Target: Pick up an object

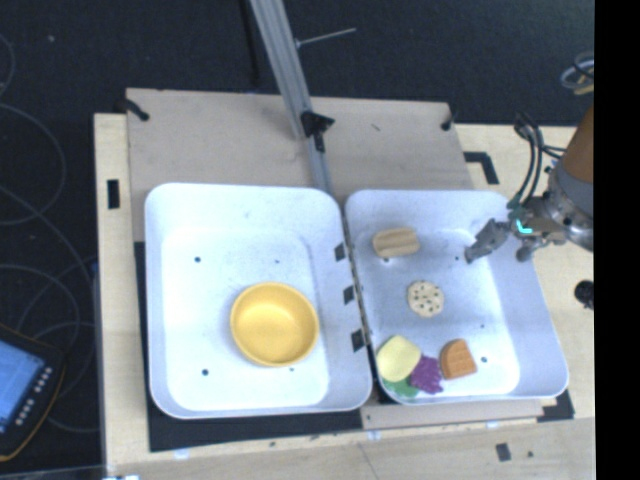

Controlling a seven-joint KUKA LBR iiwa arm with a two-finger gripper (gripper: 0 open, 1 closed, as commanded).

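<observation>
1. 2 fingers of the gripper (498,243) stand spread and bare, one reaching left over the right bin (520,313), the other nearer the wrist; you grasp nothing yet.
2. You are over the bin's upper right; I judge the tan bread-like block (396,242) the best target, lying near the bin's upper left, apart from everything else.
3. Centre over its short sides before you descend, so both fingers have room.
4. It looks pale tan, oblong and rounded, likely light.
5. Below it lies 1 speckled cookie (425,299), flat and harder to pinch.
6. At the bottom left, 3 crowded pieces touch or nearly touch: yellow piece (397,356), purple piece (427,375), orange piece (457,358).
7. The left bin (180,268) holds 1 yellow bowl (274,323).
</observation>
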